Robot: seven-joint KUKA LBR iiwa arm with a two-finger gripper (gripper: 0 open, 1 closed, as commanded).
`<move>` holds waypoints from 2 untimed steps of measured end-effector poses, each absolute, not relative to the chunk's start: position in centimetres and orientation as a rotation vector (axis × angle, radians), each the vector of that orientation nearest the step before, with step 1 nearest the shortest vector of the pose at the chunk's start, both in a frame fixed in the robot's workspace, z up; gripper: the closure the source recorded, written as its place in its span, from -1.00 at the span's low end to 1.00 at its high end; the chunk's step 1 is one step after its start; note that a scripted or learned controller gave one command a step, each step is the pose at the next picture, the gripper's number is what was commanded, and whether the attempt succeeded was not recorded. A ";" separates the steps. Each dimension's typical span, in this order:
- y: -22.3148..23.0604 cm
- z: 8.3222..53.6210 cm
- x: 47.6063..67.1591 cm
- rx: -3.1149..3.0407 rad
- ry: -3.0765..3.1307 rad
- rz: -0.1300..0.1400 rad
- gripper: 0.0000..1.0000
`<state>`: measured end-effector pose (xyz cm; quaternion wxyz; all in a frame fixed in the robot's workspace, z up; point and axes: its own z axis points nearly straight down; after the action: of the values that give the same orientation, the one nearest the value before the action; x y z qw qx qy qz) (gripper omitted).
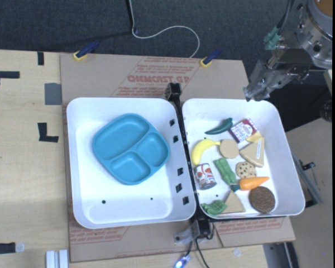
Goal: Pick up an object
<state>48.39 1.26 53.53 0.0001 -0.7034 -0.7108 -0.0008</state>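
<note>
The right bin point(279, 128) holds several toy foods: a yellow banana point(202, 149), a dark green pepper point(219, 127), a red-labelled packet point(241, 130), a small can point(205, 175), an orange carrot point(252, 183), a brown round patty point(262, 199), a cookie point(245, 169), cheese wedges point(254, 152) and green leafy pieces point(214, 207). My gripper point(258, 89) hangs above the bin's far right corner, raised well over the objects. Nothing shows between its fingers.
The left bin point(78, 149) holds a blue divided plate point(131, 148). Both bins rest on a cardboard sheet point(151, 74) held by yellow and blue clips. A white cable point(156, 32) loops over the dark cloth behind.
</note>
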 end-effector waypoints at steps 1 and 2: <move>14.1 53.4 49.0 -2.202 -2.237 -0.001 1.00; 21.1 53.4 48.3 -2.209 -2.231 0.001 1.00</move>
<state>48.25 21.07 53.40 0.0010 -0.7036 -0.7106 0.0003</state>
